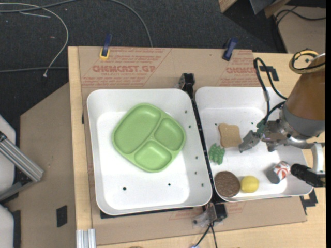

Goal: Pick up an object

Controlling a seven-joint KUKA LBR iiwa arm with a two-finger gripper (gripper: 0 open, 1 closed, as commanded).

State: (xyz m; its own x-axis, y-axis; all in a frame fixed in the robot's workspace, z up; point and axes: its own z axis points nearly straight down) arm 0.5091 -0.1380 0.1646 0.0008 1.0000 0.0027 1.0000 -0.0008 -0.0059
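Right bin holds five small items. Tan toast-like slice lies near the bin's middle, left of the gripper. Green leafy toy sits just below-left of the slice, close to the bin's left wall. Brown round disc rests at the bin's front edge, with a yellow lemon-like ball just beside it on the right. Red-and-white can lies tilted near the front right corner, apart from the ball.

Gripper hangs over the right bin, reaching in from the right, tip pointing left toward the toast slice and stopping just beside its right edge. Cannot tell how far open the tool is; nothing visibly in its hold. Grey wrist and orange band sit above the bin's right side, black cable looping up over it.

Left bin holds a green divided plate, three compartments, rotated diagonally, roughly centred. Both bins sit side by side, touching, on a cardboard sheet with red print, two blue clamps on its far edge. Dark carpet beyond with loose wires.
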